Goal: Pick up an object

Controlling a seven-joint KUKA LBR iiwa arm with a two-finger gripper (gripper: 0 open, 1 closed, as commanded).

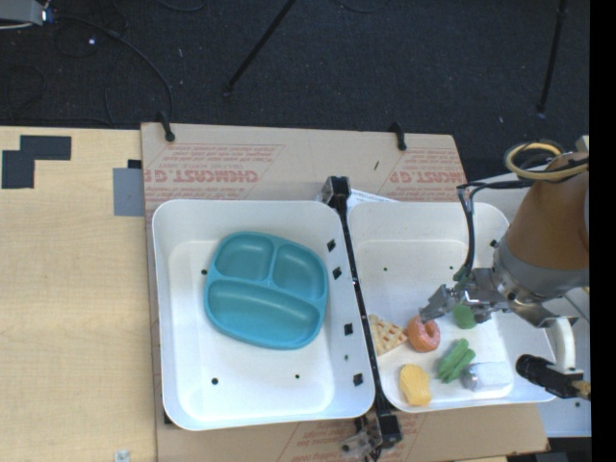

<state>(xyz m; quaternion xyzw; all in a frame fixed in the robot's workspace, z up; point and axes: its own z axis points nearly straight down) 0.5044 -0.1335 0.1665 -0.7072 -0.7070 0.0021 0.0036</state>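
Gripper (445, 303) at the end of the arm (549, 234) reached into the right bin (414, 248) from its right edge and hung low over the bin's near half; its two fingers pointed toward the divider between the bins, and whether they were spread or pressed together could not be told from this slant. Nothing showed clearly between them. A small green piece (465, 317) sat against the wrist side of the gripper, its nature unclear.

Just below the fingertips lay a round orange-red toy fruit (423, 335), the nearest thing to take. It looked like a light, stiff plastic ball with a smooth, probably slippery skin, so a grasp across its widest part would likely hold best. Being round, it had no evident long axis.

Beside it, toward the divider, a tan waffle-patterned piece (386, 335) lay flat; it appeared thin and would be hard to pinch except by an edge. Toward the bin's near right corner a green vegetable (455, 360) lay with its long axis slanting from the near edge up toward the right edge; closing across that axis would suit it. A yellow piece (415, 385) rested at the near edge, its long axis running roughly front to back.

In the left bin (183, 258) a teal divided plate (267, 290) lay flat near the middle.
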